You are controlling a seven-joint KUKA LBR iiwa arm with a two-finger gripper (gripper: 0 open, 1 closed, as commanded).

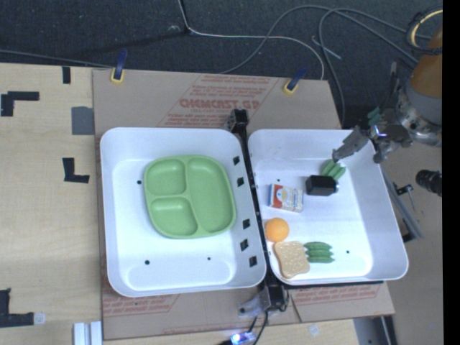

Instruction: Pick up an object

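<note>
We see a green divided plate inside the left white bin, and cardboard lies under both bins.

Two bins, one plate, five objects.

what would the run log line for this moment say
gripper: over right white bin, nothing seen held | nearest: black block, green pod | left bin: green divided plate

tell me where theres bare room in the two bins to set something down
Left bin: a bare strip along its near edge, below the green plate. Right bin: bare floor at the far left corner, and along the right wall. Crowded: its near left, with carton, orange, bread, beans.
</note>
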